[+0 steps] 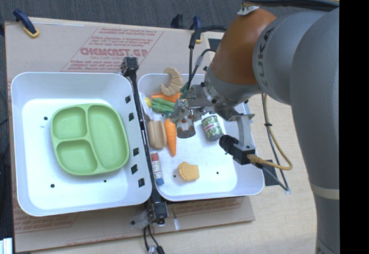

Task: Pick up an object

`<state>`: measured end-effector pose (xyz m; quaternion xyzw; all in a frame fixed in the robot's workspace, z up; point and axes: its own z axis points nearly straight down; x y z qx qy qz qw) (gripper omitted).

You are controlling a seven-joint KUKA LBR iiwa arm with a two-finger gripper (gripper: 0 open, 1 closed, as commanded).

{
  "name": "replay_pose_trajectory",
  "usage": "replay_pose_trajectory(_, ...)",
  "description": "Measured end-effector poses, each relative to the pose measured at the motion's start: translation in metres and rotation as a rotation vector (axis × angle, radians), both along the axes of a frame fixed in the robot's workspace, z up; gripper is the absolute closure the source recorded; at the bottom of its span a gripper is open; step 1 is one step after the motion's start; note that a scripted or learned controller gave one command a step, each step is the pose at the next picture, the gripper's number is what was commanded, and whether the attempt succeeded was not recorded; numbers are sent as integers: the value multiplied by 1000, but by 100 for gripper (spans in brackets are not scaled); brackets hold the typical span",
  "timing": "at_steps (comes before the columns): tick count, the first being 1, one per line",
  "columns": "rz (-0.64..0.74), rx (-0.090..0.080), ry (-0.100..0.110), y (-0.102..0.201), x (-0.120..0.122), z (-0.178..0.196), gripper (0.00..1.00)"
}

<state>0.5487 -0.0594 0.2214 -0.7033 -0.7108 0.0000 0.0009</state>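
Note:
The right bin [245,181] holds several small items. My gripper [185,113] hangs low over its middle, just above a small dark round jar [185,129]. Whether it touches the jar I cannot tell. A can with a green label [212,127] lies just right of the jar. An orange carrot [170,136] and a tan bread roll [155,132] lie to the left of it. Green beans [162,106] and an orange piece [164,98] sit behind, partly under the gripper body. A beige croissant [172,79] lies at the back, and a yellow cracker [188,171] sits near the front.
The left bin [23,189] carries a green divided plate [89,138]. A thin white and red tube [156,167] lies along the right bin's left wall. The grey arm with its orange band [245,45] covers the right bin's back right corner.

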Motion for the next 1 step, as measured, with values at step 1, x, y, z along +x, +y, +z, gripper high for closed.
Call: replay_pose_trajectory(1,-5,-1,4,28,-73,-30,100)
